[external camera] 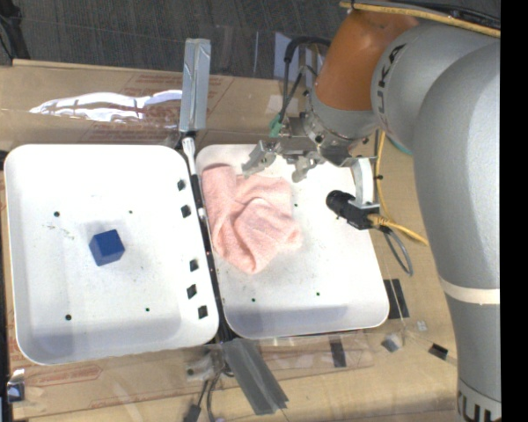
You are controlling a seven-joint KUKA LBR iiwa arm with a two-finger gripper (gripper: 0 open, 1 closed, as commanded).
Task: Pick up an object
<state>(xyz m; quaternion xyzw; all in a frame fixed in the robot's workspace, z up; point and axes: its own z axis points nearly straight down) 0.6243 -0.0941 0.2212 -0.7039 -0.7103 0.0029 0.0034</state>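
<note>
White plastic makes up both shallow bins, side by side across the middle of the frame. Nearest the camera, at the lower edge, their front rims meet at a grey bracket (pixel 251 378), which by the look of it clamps the pair so they cannot slide when the arm pushes down. In the left bin (pixel 35 323) lies one blue cube (pixel 106 246), alone at centre left, well apart from the arm. The right bin (pixel 352 310) holds one pink cloth (pixel 246 218), crumpled in a heap against its left wall, so its loose folds stand up and offer an edge to pinch. Further back, at the cloth's upper edge, hangs the gripper (pixel 278 161), its two fingers spread apart and tilted down, just above or touching the fabric; nothing sits between them. I judge the cloth to be the target, since the fingers straddle its top fold. Count: two bins, one cube, one cloth, one arm (pixel 440 130) entering from the upper right.
</note>
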